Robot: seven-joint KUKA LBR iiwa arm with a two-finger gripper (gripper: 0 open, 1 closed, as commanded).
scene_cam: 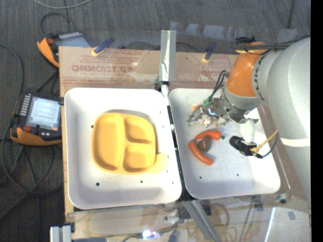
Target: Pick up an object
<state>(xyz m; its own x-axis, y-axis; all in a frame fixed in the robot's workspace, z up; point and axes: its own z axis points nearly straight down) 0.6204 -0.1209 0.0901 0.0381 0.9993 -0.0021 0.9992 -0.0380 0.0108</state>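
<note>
Left bin [76, 150], centre-left of frame: holds one yellow divided tray [125, 142], three compartments, sitting mid-bin with white floor showing all round it. Right bin [237, 178]: an orange curved object [201, 154] lies near its centre, bent around a small brown lump [204, 144]. The two bins touch along their inner rims at mid-frame. Lower half of the right bin is bare floor, and so is its left strip beside the rim. Arm enters from the right edge. Gripper [200, 116] sits in the upper part of the right bin, just above the orange object in the frame, apart from it. Nothing seen in its grasp; whether it is open or closed, cannot tell.
</note>
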